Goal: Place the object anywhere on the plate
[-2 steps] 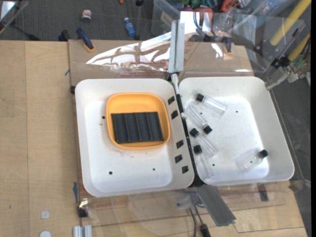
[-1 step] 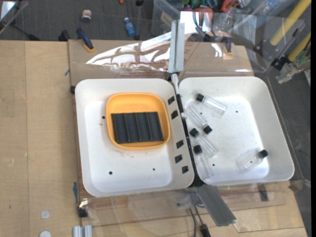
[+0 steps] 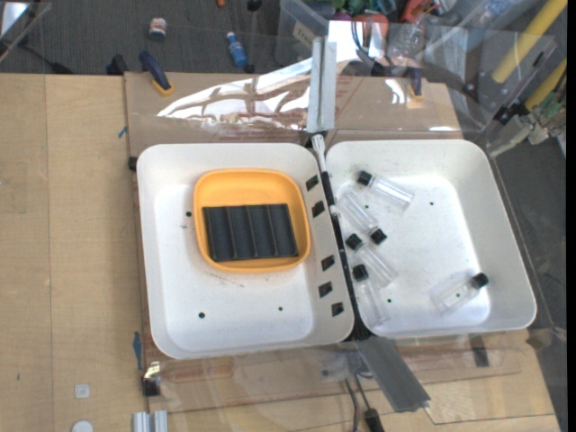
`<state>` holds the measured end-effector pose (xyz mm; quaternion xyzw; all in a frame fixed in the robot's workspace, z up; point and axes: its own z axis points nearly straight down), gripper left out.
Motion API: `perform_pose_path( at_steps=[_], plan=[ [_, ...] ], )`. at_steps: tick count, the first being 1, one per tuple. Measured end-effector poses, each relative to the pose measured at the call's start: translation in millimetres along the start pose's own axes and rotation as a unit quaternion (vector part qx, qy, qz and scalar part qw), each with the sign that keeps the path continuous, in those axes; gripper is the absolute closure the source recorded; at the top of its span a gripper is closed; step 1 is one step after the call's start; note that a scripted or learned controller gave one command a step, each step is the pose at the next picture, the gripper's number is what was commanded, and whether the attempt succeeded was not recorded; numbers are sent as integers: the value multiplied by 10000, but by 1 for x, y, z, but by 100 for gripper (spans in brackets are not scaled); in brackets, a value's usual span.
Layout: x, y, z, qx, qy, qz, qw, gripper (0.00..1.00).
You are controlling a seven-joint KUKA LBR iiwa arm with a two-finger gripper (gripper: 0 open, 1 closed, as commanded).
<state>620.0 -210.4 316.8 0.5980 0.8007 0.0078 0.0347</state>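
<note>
Jaws: state cannot be told. Clear black-capped vials: scattered in right bin, 11 to 5 o'clock. Orange plate, black ridged insert: left bin, toward 12 o'clock.

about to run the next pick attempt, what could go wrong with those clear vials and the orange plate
1. The clear vials in the right bin lie bunched near the divider, some touching, so a grasp may catch two or slip.
2. They are transparent against white, likely hard to locate; the lone vial seems easier.
3. The orange plate holds a black ridged insert, so a round vial might roll on landing.
</note>
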Motion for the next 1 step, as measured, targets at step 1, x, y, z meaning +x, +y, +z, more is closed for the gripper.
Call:
perform_pose_path(
  at_steps=[1],
  plan=[
    [-2,2,-12,-37,-28,-2,10000,100]
  ],
)
